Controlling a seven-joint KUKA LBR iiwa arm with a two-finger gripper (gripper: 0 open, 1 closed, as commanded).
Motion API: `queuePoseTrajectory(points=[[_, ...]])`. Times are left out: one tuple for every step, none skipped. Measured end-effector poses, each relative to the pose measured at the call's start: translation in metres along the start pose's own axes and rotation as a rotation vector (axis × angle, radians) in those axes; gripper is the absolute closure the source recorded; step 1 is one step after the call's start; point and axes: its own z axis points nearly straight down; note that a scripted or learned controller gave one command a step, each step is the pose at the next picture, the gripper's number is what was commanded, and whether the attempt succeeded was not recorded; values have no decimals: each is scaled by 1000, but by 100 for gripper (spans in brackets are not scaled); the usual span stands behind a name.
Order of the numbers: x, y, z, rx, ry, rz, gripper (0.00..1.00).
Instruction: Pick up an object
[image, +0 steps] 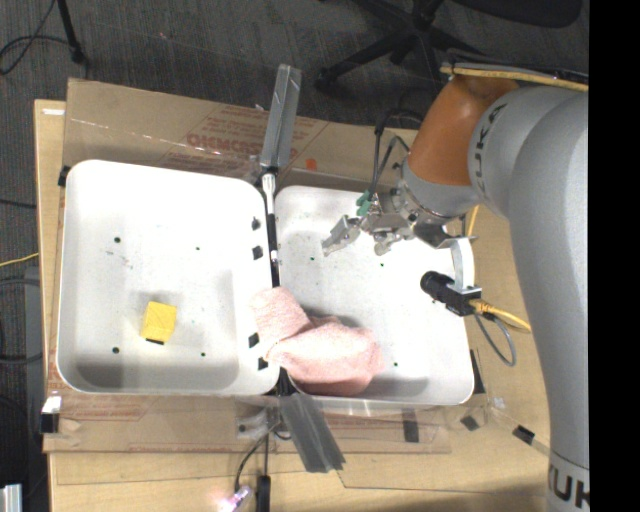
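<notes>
Currently you are at the approach step; no object is lifted yet. Nearest the camera, the pink cloth (318, 345) lies bunched at the front of the right bin (440, 385), draped partly over the divider between bins. The yellow block (159, 321) sits in the left bin (90, 200), front-left, well apart from the arm. Farther back, the gripper (345, 235) hangs over the rear of the right bin, above bare floor. Its fingers appear slightly spread w/ nothing between them and no contact w/ any object. Judged next move: shift the gripper toward the front, over the cloth, approx. centred on the bunch, then descend and pinch.
</notes>
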Motion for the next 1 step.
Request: queuePoseTrajectory(points=[[-51,14,99,1,0,15,0]])
